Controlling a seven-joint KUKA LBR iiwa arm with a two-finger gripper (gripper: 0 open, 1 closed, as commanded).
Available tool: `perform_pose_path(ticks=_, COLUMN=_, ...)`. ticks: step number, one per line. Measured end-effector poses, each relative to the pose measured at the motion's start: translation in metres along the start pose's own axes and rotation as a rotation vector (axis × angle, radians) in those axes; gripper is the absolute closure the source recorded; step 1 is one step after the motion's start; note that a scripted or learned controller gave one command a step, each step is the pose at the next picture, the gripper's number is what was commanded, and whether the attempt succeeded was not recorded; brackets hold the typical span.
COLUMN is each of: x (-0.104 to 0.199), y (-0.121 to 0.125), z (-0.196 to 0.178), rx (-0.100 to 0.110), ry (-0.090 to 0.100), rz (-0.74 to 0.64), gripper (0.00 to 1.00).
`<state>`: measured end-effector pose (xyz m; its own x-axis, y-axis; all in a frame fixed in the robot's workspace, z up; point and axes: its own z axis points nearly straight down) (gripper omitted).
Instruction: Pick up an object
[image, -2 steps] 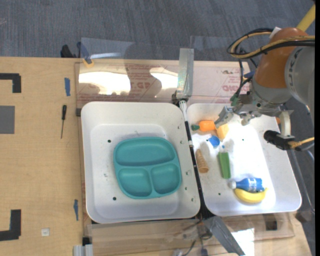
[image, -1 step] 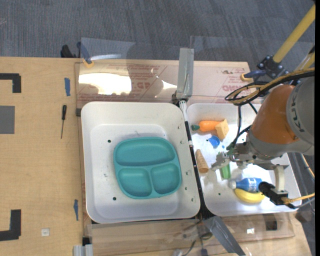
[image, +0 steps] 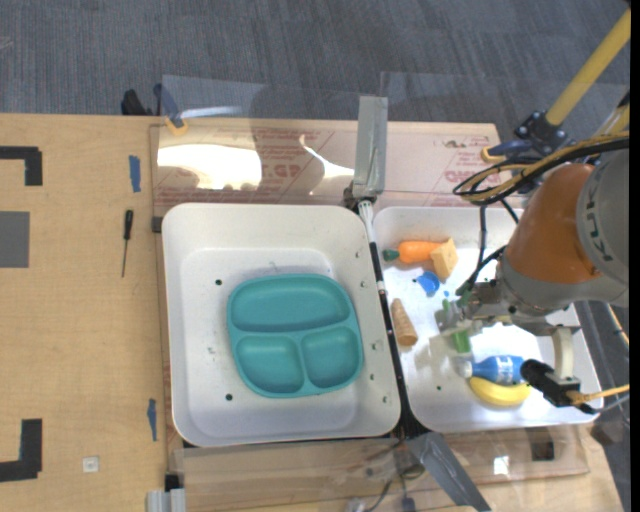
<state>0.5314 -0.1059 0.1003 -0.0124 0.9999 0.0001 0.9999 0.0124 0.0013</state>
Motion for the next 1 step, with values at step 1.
perform_pose_path(ticks=1, x=0.0388, y=0.0477, z=-0.1032, rx=-0.009, ry=0.000, rz=-0.050, gripper=1.00)
